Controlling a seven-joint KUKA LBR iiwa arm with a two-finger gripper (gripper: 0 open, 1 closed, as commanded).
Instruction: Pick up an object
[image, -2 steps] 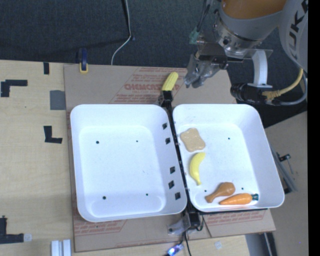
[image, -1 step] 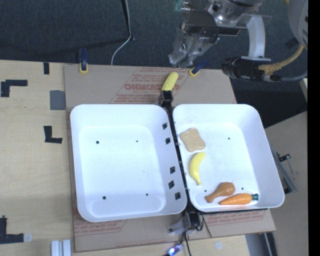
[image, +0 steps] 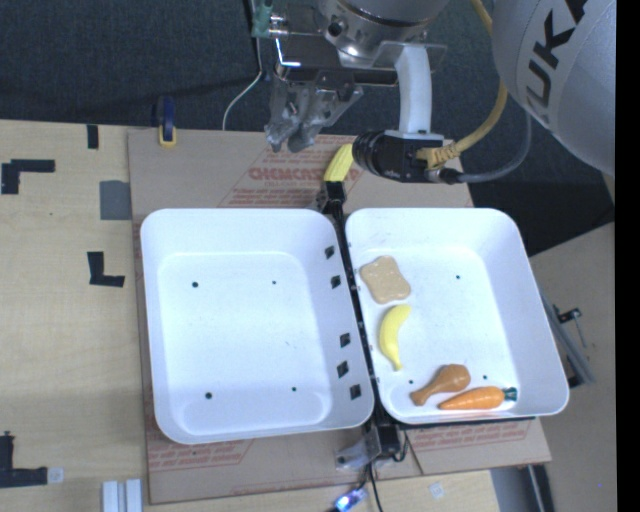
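Wooden table (image: 60, 330) carries two bins; the right bin (image: 520, 290) holds toast (image: 385, 280), banana (image: 393, 335), drumstick (image: 442, 383), carrot (image: 473, 399). Gripper (image: 292, 135) hangs high behind them; jaw state unclear. Best descend squarely over the isolated toast.

Bright, even overhead light on sharply focused white bins (image: 150, 240) with mild glare and faint shadows, while the claw (image: 290, 135) at upper centre looks slightly blurred.
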